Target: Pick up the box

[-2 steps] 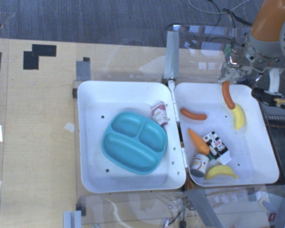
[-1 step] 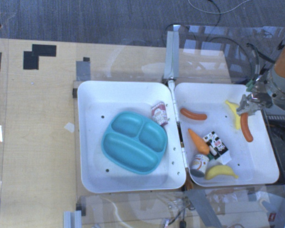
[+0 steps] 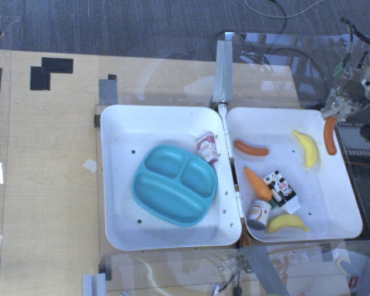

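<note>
Two white bins side by side on the tabletop (image 3: pixel 43 184). Left bin (image 3: pixel 120 159): blue divided plate (image 3: pixel 174 185); small red-and-white packet (image 3: pixel 207 147) at its right wall. Right bin (image 3: pixel 339 196): sausage (image 3: pixel 251 148) near the upper left; carrot (image 3: pixel 258 184) at centre, touching the black-and-white box (image 3: pixel 279 187) just to its right; small cup (image 3: pixel 258 211) below the carrot; banana (image 3: pixel 287 224) at the near edge; second banana (image 3: pixel 306 148) upper right. End effector (image 3: pixel 340 106) over the right bin's far right corner; a second sausage (image 3: pixel 329 135) hangs directly beneath it; finger state cannot be told
</note>
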Controlling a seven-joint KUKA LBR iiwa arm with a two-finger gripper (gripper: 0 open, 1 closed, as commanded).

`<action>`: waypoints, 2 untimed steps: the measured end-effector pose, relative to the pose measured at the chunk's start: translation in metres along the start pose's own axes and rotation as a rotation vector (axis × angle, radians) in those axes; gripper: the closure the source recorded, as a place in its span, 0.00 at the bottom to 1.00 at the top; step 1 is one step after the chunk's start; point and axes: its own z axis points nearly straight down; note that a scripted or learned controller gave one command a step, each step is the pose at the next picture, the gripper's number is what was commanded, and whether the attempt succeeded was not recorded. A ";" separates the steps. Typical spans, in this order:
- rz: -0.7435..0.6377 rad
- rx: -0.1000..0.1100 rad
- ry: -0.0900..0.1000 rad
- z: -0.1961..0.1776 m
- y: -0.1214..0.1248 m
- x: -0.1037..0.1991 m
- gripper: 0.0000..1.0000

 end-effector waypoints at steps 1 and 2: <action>-0.009 -0.006 -0.001 -0.012 0.001 0.002 1.00; 0.094 0.003 0.001 0.008 -0.126 -0.028 1.00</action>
